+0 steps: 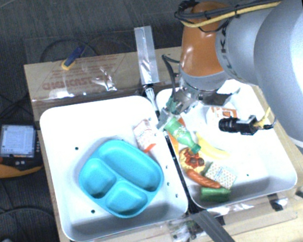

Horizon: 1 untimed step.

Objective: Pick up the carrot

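Note:
The carrot point(204, 182), a long orange piece, lies near the front of the right bin point(265, 175) among other toy food. It rests between a red and yellow item point(190, 159) and a green piece point(214, 193). My gripper point(171, 110) hangs over the right bin's back left corner, close to the divider between the bins. It is just above a green bottle-shaped item point(184, 135) and well behind the carrot. Nothing shows in its grasp.
A yellow banana-like piece point(210, 149) and a checkered packet point(225, 175) lie beside the carrot. The left bin point(60, 128) holds a blue divided tray point(121, 178) and a small white and orange carton point(145, 136).

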Each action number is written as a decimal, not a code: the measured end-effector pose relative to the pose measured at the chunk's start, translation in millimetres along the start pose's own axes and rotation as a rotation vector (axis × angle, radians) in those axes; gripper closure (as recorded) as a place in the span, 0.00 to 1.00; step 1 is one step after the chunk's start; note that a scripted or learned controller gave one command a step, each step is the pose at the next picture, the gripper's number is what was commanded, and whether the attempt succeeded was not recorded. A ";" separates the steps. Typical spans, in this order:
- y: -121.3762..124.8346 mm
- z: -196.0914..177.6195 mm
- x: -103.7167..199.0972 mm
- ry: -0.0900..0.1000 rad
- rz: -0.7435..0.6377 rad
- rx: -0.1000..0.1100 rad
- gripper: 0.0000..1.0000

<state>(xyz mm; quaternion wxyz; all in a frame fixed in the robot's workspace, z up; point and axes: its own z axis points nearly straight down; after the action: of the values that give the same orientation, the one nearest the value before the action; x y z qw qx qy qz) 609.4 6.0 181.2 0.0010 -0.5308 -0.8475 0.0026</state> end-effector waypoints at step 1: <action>0.0 -0.3 -0.3 -0.001 0.000 0.000 0.00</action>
<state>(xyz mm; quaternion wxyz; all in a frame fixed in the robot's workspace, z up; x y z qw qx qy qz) 609.5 5.7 181.5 0.0005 -0.5310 -0.8474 0.0028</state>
